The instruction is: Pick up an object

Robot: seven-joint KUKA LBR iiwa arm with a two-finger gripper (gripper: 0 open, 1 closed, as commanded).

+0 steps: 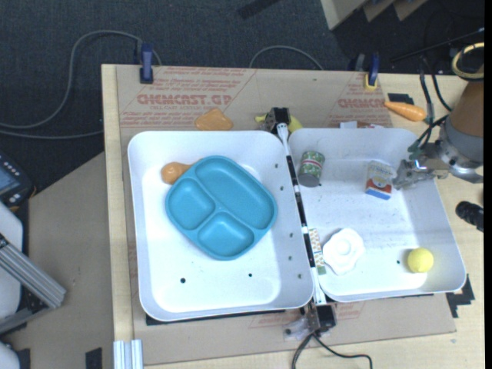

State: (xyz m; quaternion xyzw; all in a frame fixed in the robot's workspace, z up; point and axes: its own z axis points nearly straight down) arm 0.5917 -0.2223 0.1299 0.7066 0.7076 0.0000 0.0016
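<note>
Jaws [401, 177] sit low at the far side of the right bin [446, 229], just beside a small red and blue carton [378, 181], which lies on their left. I cannot tell whether they are apart or together. A risk, in my judgement: they close beside the carton and only push it away. The yellow ball [420, 260] in front of them may roll if touched.
</note>
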